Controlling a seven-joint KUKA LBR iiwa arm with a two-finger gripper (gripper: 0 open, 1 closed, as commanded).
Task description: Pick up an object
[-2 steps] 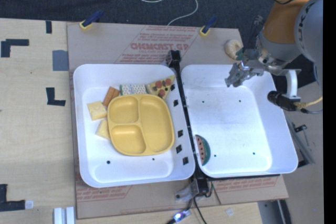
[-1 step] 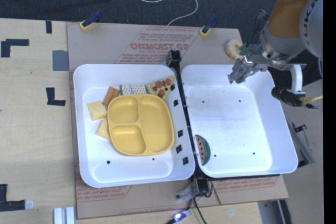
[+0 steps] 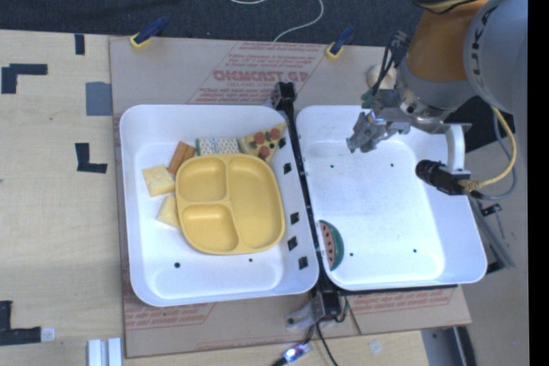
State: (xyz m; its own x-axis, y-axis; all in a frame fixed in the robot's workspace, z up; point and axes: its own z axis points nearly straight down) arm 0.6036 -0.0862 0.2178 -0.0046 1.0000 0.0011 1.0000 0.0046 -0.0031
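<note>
My gripper [image 3: 362,139] hangs over the back part of the right bin [image 3: 386,210], near its middle, with nothing visible between its fingers. A watermelon-slice toy [image 3: 330,243] lies at the right bin's front left edge. In the left bin [image 3: 146,253] a yellow divided plate [image 3: 230,203] takes up the middle. Around its back and left rim lie small toy foods: a pizza-like piece [image 3: 264,141], a patterned green-white piece [image 3: 218,147], a brown cracker [image 3: 179,157] and pale yellow squares [image 3: 158,180].
The bins stand on a cardboard sheet [image 3: 249,73] held by blue-and-yellow clamps [image 3: 147,32]. A white cable [image 3: 274,0] loops behind it. A black fitting and yellow hose [image 3: 446,177] hang from the arm over the right bin's right side.
</note>
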